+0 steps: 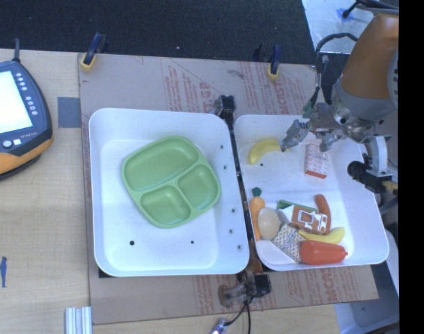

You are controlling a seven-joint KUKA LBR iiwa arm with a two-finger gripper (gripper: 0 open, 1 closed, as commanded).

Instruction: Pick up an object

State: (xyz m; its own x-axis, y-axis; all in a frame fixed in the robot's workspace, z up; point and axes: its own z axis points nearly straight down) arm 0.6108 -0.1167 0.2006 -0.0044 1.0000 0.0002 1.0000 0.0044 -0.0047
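Jaws spread apart on the gripper [310, 139], nothing between them, above the small carton [316, 161]; centre over it, then descend squarely.

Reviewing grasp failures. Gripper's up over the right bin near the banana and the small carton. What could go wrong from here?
1. The gripper, fingers spread, hangs between the banana and the small carton; descending straight may close on neither.
2. The carton lies near one finger, so it may get nudged, not grasped.
3. The clutter at the right bin's front edge is tightly packed, so grasps there may catch neighbours.
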